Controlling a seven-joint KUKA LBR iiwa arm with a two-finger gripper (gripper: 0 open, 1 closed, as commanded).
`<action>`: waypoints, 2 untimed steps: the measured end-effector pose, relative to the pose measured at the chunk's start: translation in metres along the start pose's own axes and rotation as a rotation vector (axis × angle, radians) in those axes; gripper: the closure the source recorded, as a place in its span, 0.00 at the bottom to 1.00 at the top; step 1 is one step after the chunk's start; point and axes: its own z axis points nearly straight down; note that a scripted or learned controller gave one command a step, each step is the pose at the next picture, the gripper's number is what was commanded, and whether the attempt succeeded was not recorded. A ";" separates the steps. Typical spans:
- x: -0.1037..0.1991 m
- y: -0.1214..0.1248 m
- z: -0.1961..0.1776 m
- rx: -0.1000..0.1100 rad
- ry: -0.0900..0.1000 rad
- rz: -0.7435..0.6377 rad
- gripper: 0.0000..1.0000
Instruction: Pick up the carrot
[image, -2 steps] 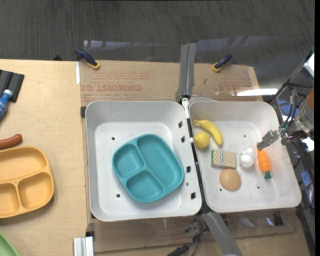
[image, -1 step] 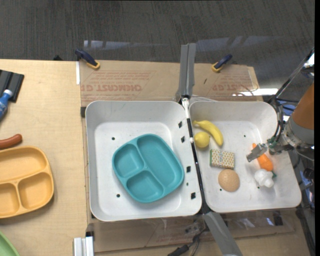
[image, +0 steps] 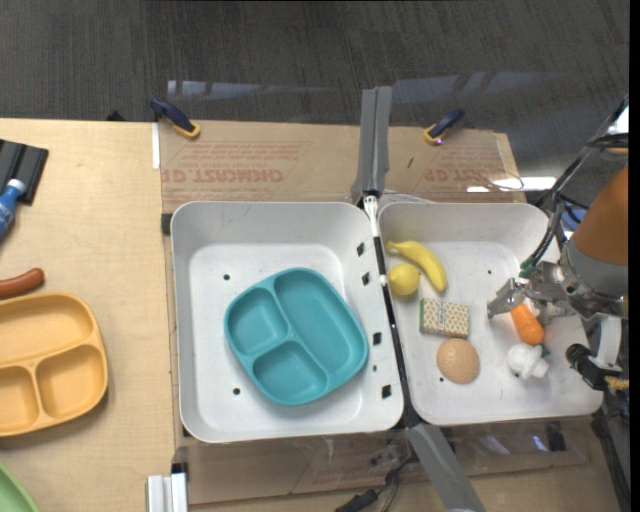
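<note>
Orange tapered carrot (image: 527, 322) between metal claw (image: 522, 300) fingers, gripped; smooth white bin (image: 480, 405).

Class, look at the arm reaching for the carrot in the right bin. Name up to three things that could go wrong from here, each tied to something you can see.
1. The carrot lies close to the bin's right wall, so the gripper may bump the wall or pinch only the carrot's end.
2. A white object sits right beside the carrot; the gripper could knock it or grab it instead.
3. The carrot is tapered, so a poor grip may let it slip.
</note>
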 end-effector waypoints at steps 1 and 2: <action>-0.005 0.000 -0.009 -0.003 -0.010 0.002 1.00; 0.059 0.026 -0.111 -0.003 -0.016 -0.037 1.00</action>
